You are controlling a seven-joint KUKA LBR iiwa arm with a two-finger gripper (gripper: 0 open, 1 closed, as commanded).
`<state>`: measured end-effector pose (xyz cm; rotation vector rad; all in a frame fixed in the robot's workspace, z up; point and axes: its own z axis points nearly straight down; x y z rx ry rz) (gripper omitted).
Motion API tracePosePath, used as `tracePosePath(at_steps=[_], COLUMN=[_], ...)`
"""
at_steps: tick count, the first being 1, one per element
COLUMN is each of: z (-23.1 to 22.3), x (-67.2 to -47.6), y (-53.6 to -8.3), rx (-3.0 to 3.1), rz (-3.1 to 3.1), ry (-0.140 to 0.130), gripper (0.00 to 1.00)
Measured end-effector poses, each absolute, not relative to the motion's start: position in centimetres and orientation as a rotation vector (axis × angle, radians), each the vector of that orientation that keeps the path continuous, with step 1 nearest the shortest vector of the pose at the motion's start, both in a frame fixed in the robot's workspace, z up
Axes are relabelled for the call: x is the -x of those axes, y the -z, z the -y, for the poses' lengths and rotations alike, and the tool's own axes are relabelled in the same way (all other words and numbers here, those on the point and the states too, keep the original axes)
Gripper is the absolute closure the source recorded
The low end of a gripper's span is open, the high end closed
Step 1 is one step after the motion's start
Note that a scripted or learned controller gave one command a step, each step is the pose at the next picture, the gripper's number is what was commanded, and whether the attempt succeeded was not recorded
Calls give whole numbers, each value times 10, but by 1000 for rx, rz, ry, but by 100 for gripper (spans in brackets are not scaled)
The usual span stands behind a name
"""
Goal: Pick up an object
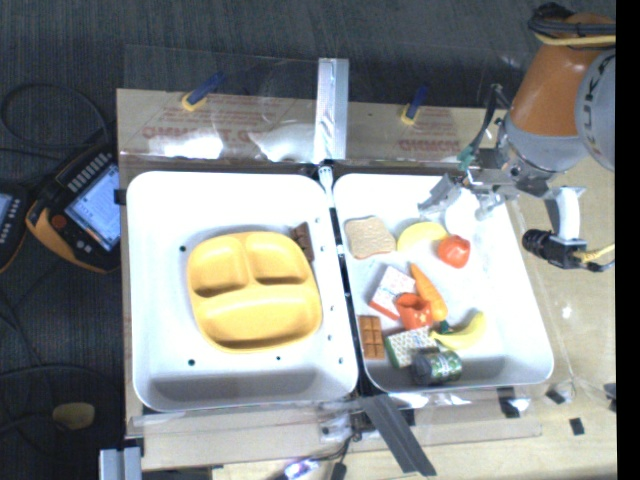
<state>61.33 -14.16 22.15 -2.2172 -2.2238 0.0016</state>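
The right bin (525, 298) holds a bread slice (369, 236), a yellow round fruit (420, 236), a red tomato (453, 251), a carrot (427, 285), a red pepper (413, 311), a banana (460, 330), a red and white box (392, 286), a chocolate bar (371, 336) and a dark can (436, 366). My gripper (462, 200) hangs over the bin's far side, just above the yellow fruit and the tomato. Its fingers are spread open with nothing between them.
In the left bin (150, 268) lies a yellow divided tray (255, 288), with a small brown piece (303, 238) at its far right corner. A ridge (338, 268) divides the two bins. A handheld controller (85, 208) lies left of the bench.
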Motion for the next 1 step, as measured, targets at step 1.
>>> tracePosePath(at_steps=[1], z=[158], x=[-627], y=[-89], rx=[2288], rz=[2165], ry=[4], gripper=[0])
